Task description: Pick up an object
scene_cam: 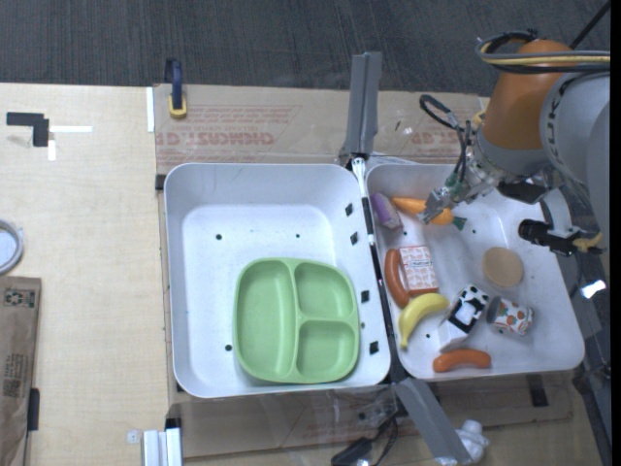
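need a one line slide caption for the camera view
End effector low over the carrot in the right bin of toy food; green divided plate in the left bin.

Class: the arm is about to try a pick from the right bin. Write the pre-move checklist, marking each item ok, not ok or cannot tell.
1. Gripper is over the right bin: ok.
2. A target lies at the gripper, the carrot: ok.
3. Carrot free of neighbours: not ok, purple piece lies close beside it.
4. Grasp on carrot: cannot tell.
5. Banana and sausage lie away from the gripper: ok.
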You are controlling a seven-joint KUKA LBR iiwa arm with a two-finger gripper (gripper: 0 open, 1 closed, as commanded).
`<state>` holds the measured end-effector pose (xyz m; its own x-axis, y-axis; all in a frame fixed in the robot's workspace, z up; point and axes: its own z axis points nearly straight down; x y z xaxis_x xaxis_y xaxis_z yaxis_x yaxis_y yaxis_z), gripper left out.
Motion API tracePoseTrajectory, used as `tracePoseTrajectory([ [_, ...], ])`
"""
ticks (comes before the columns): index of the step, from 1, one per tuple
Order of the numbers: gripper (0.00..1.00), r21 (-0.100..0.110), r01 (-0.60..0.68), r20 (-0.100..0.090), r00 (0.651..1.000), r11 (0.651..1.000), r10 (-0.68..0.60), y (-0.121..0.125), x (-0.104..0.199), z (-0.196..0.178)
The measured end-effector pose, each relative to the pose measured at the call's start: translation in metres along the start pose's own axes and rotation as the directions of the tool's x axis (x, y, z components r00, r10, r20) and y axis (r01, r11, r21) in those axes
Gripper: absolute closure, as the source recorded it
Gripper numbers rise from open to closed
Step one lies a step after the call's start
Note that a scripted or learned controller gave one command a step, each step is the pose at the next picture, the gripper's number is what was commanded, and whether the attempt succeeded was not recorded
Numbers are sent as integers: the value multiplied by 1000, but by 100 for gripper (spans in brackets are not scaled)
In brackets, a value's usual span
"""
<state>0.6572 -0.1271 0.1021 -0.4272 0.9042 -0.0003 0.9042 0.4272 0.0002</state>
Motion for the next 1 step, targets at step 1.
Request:
tracePoseTrajectory([
  [1, 100, -1, 42, 1, 999, 999, -42, 35, 69, -107],
])
